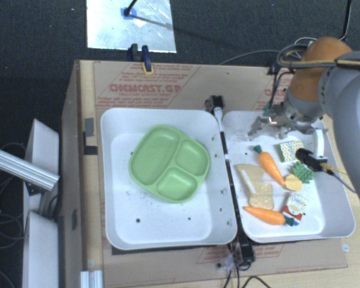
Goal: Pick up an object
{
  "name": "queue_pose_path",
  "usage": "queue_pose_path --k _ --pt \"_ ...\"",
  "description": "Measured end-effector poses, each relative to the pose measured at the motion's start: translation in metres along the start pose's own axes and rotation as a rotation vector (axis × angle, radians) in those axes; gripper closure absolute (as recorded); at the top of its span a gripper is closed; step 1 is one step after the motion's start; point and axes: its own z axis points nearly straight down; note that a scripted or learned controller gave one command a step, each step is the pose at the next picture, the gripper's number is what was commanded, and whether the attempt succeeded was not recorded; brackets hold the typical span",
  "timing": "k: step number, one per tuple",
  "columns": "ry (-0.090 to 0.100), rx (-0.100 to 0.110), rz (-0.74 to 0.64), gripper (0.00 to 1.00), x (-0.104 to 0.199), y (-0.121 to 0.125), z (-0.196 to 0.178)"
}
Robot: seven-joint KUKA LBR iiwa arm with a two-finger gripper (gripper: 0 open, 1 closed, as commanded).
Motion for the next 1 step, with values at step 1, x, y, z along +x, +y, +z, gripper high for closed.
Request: queue_pose_path --k 1 --pt "-0.002 0.003 0.004 0.00 -0.0145 -0.0848 0.0004"
